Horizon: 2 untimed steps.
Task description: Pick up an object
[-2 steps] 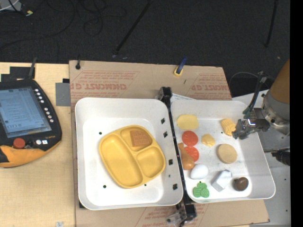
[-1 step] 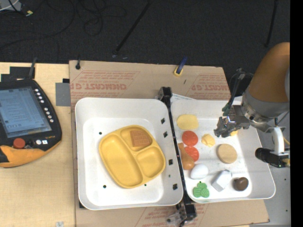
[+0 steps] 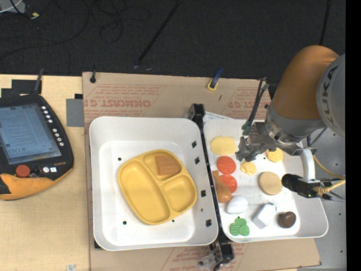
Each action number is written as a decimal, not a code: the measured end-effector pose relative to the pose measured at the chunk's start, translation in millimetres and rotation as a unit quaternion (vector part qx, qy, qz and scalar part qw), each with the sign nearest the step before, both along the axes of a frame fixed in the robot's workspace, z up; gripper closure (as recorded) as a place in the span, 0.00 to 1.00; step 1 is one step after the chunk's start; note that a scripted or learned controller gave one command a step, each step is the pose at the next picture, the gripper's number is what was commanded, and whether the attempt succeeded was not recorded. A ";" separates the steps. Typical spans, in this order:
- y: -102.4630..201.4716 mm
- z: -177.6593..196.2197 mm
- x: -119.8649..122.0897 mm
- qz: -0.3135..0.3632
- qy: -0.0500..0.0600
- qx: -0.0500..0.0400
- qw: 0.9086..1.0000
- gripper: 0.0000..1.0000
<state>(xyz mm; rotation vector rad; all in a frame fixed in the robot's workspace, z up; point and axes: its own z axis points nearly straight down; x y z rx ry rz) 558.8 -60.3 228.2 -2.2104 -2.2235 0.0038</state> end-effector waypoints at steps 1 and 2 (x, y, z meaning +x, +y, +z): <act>47.8 2.0 -10.3 -0.001 0.001 0.000 1.000 1.00; 101.0 -11.4 -4.9 -0.001 0.002 -0.001 1.000 1.00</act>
